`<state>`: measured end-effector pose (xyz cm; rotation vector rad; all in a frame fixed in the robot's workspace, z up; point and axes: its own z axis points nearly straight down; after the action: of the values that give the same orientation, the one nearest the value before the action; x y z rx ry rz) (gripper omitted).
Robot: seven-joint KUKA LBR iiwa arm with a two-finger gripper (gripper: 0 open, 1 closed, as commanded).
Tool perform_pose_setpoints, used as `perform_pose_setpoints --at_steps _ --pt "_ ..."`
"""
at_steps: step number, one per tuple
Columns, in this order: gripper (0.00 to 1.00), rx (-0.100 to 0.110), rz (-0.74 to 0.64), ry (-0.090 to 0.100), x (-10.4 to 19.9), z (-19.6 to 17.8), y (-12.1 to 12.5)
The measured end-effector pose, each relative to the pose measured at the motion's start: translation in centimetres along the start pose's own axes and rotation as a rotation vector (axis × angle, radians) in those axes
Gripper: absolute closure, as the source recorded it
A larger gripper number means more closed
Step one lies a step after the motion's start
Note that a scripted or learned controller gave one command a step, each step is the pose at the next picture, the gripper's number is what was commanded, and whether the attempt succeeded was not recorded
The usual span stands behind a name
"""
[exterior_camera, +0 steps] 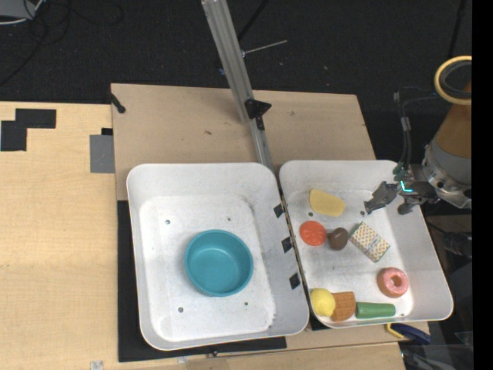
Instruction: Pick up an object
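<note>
The right bin (431, 260) holds several small items: a yellow wedge (327, 203), a red round piece (312, 233), a brown lump (338, 239), a speckled box (370, 240), a pink donut (393, 282), a yellow lemon (323, 302), an orange block (343, 305) and a green piece (374, 310). My gripper (391, 204) hangs over the bin's upper right part, above and right of the speckled box. Its fingers stand open with nothing between them.
The left bin (154, 199) holds a teal bowl (219, 262). A slanted metal rail (235, 60) runs from the top down to the gap between the bins. Black clips (286, 243) line the divide between the two bins.
</note>
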<state>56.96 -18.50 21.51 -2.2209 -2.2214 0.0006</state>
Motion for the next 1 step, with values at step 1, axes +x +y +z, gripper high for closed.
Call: perform_pose_setpoints --at_steps 1 --pt "0.00 0.000 0.000 0.000 0.00 0.00 0.00"
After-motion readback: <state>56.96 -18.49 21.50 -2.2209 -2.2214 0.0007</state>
